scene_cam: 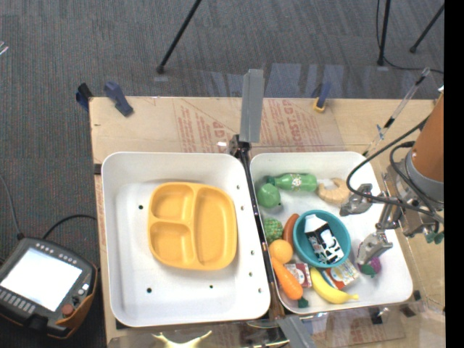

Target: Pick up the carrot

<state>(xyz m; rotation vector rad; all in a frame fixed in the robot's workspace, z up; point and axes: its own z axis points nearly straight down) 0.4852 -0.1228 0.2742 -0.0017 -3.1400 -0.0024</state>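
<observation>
The carrot (287, 280) is orange with a small green tip. It lies slantwise at the front left of the right bin (395, 285), beside the bin's left wall. My gripper (366, 227) hovers over the right side of that bin, right of a teal bowl (319, 256) and well apart from the carrot. Its two grey fingers (374, 249) stand spread and open, with nothing between them.
Around the carrot lie an orange ball (280, 251), a banana (330, 290), a red packet (299, 272) and a green knobbly piece (272, 229). A green bottle (293, 182) lies at the back. A purple piece (370, 267) sits below the gripper. The left bin holds a yellow divided plate (193, 225).
</observation>
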